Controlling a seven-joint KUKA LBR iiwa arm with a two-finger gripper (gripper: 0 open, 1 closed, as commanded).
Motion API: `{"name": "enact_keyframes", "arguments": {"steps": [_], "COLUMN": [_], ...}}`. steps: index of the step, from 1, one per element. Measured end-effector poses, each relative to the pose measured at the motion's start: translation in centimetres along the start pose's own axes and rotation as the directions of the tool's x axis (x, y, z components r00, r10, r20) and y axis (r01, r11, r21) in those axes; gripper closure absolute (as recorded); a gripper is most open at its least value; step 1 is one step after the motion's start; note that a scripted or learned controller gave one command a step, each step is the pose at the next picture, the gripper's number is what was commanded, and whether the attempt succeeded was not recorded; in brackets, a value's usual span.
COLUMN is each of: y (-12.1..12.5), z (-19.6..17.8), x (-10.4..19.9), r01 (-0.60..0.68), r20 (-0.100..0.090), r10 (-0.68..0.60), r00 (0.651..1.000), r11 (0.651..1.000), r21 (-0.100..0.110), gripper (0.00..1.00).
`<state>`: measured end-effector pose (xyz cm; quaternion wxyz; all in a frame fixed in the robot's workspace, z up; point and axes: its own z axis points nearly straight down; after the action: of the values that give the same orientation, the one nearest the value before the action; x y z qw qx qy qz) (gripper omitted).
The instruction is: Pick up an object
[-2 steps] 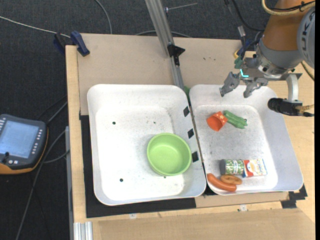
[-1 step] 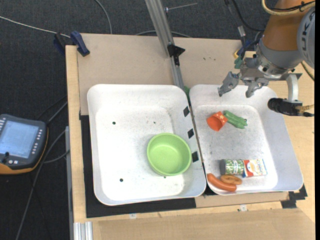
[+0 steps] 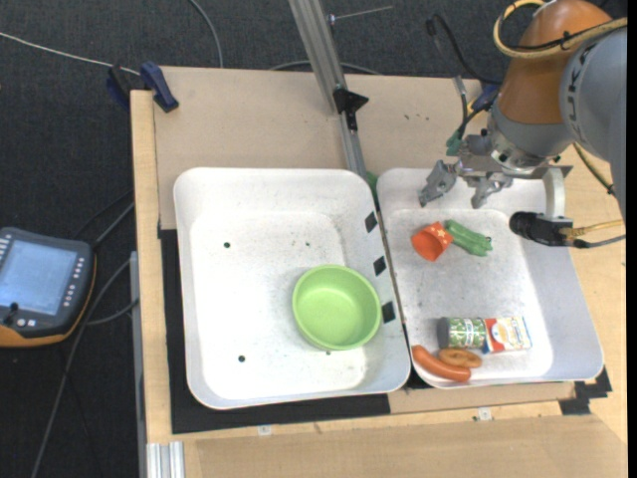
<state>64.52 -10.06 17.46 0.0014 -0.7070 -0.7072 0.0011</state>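
The gripper (image 3: 457, 184) hung with fingers apart at the right bin's (image 3: 567, 297) twelve o'clock edge. Just toward six o'clock lay the orange cup (image 3: 430, 241), probably light, stiff plastic; its rim seemed the best hold.

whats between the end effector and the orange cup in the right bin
Nothing. In the camera view, only bare white bin floor separates the end effector, at the bin's far edge, from the orange cup lying on its side beside a green toy.
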Motion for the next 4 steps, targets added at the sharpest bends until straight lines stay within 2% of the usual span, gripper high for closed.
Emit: {"name": "enact_keyframes", "arguments": {"steps": [1,2,3,4], "y": [-1.1,-0.9,-0.9,-0.7], "z": [5.2,7.7,6.7,0.4], "x": [0.1,0.1,0.2,0.1], "r01": [0.000,0.000,0.000,0.000], "r20": [0.000,0.001,0.000,0.001], "r10": [0.000,0.000,0.000,0.000], "r00": [1.000,1.000,1.000,1.000], "r11": [1.000,1.000,1.000,1.000], "r21": [0.000,-0.007,-0.007,-0.009], "gripper": [0.00,0.00,1.00,1.00]}}
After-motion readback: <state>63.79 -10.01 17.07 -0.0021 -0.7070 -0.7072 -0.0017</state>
